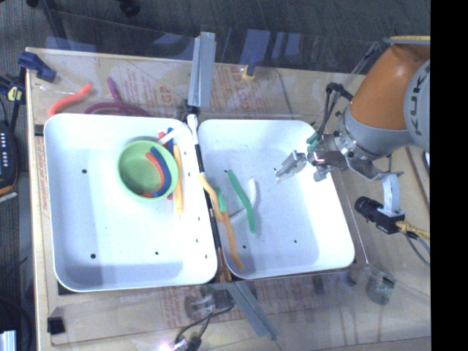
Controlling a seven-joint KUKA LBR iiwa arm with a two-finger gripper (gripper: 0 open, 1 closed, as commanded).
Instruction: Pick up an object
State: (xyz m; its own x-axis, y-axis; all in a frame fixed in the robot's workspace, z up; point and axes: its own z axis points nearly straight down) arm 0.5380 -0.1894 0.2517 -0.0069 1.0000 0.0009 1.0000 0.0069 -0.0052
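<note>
Lay open across the right bin's [322,247] floor; crowded by green strip [241,199] and orange stick [227,229] at left wall.

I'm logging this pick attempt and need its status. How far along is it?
Done: the gripper has been brought over the right bin. In hand: nothing shows between its fingers. Left: the whole pick. The green strip and orange strip lie on that bin's floor, to the gripper's left in the view, and the green bowl sits in the left bin.
</note>
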